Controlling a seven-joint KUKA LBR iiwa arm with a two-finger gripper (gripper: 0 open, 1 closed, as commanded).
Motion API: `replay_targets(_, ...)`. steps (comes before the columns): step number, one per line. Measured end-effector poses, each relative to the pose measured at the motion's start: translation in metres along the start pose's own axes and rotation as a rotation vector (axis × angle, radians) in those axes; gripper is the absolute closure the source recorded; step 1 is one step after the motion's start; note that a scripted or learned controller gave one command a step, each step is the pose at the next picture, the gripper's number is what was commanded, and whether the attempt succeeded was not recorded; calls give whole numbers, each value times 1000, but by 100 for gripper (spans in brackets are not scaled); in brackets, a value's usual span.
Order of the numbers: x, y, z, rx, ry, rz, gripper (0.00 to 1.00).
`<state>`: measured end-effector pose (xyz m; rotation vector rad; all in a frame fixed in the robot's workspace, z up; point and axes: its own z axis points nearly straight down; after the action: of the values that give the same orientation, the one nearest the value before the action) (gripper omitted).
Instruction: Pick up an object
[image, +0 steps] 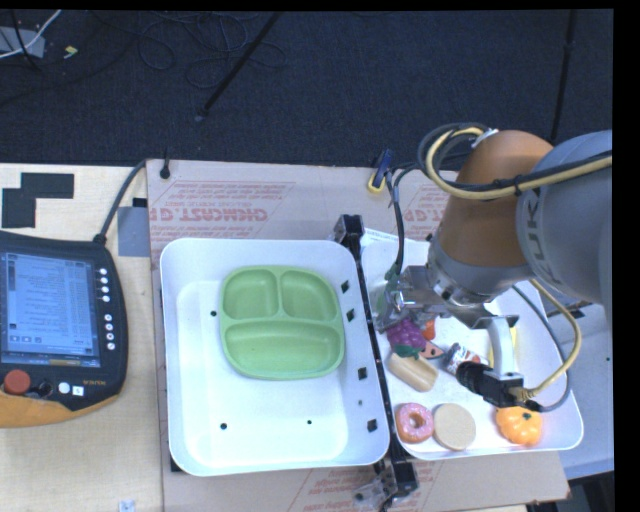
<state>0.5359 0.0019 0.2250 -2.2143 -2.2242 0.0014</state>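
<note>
One purple grape bunch (406, 334) lay in the right bin (560, 425), directly beneath the gripper (408, 312), beside the bread roll (413, 371); whether the jaws were spread could not be determined.

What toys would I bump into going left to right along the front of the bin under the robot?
Pink donut → tan round cookie → small orange pumpkin. They sit in a row along the near edge of the right bin.
</note>
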Motion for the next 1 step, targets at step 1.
replay_targets(1,53,34,-4,-1,0,-1,100)
